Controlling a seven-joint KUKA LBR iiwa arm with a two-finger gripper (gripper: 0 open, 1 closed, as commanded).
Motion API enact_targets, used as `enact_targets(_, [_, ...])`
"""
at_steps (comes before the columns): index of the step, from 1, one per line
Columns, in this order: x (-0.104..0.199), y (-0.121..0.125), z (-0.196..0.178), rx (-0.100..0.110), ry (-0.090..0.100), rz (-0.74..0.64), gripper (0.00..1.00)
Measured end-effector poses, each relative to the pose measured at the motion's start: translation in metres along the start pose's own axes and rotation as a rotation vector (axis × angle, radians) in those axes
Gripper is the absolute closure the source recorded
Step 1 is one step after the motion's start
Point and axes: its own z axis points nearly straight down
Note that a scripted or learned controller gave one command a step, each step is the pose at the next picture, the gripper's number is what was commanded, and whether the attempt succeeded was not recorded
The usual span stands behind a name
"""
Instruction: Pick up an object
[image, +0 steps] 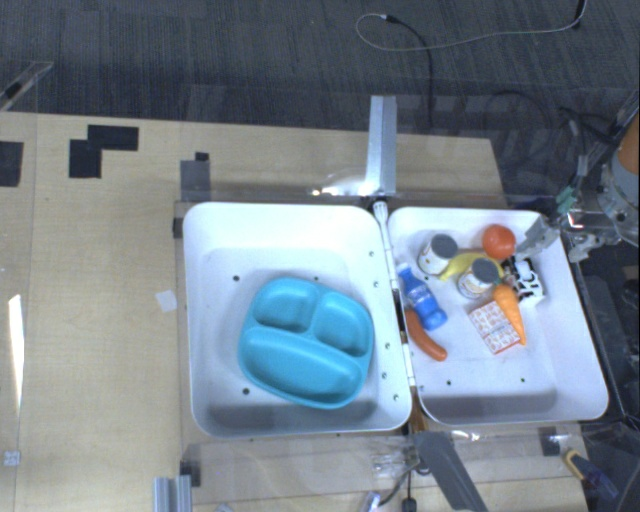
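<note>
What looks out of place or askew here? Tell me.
Nothing is spilled or broken. The blue plate sits slanted in the left bin. The toys in the right bin are bunched toward its back, the hot dog near the divider.

Blue plate (305, 342), orange carrot (511, 310)

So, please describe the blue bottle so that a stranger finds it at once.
Look in the right bin, along its left wall beside the divider. The blue bottle lies there, white cap pointing away from the camera. It is the bin's only blue item, just above the red-orange sausage.
</note>
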Motion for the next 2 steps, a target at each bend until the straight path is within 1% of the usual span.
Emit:
enact_targets(1, [0.019,-0.003,0.156,-0.005,0.000,-0.166,0.00])
enact_targets(2, [-0.003,0.012,0.167,-0.004,0.019,-0.144,0.00])
